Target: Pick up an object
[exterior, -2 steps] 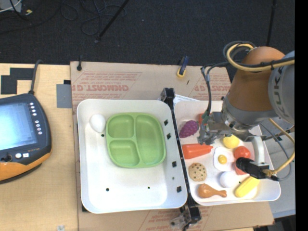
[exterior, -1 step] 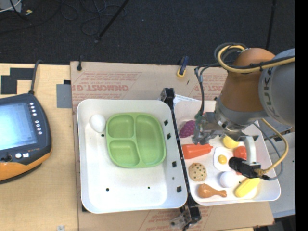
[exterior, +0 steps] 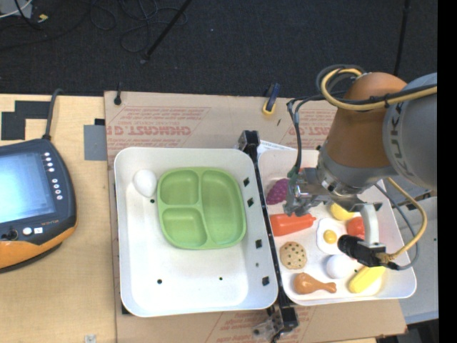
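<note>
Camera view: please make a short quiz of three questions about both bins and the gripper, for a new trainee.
1. True or false: the green divided plate lies in the right bin.
2. Which item lies nearest the gripper?
A. the white egg
B. the orange carrot
C. the chicken drumstick
3. Fill in: the round brown item with dark spots in the right bin is a ____.

Key
1. False; it lies in the left bin.
2. B; the carrot lies just below the gripper in the view.
3. Cookie.
</note>
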`<state>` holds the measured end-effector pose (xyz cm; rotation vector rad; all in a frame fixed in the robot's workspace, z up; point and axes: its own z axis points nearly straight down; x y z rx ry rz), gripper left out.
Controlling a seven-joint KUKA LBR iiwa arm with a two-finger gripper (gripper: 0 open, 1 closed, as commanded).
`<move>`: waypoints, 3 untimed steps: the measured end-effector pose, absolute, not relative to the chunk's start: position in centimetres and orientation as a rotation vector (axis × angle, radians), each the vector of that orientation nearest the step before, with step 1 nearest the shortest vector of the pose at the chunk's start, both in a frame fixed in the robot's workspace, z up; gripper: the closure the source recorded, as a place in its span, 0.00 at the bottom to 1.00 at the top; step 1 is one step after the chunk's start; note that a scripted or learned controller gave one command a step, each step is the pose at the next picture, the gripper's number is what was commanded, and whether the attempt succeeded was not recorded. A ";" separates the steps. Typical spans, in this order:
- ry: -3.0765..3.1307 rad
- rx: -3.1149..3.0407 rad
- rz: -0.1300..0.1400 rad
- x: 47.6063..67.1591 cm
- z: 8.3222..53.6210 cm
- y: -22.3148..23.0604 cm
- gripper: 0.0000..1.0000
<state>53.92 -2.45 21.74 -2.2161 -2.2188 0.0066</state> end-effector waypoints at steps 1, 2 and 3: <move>-2.220 -2.217 0.005 54.4 21.9 -2.3 1.00; -2.219 -2.217 0.007 53.9 21.6 -2.6 1.00; -2.219 -2.218 0.005 54.4 22.0 -2.2 1.00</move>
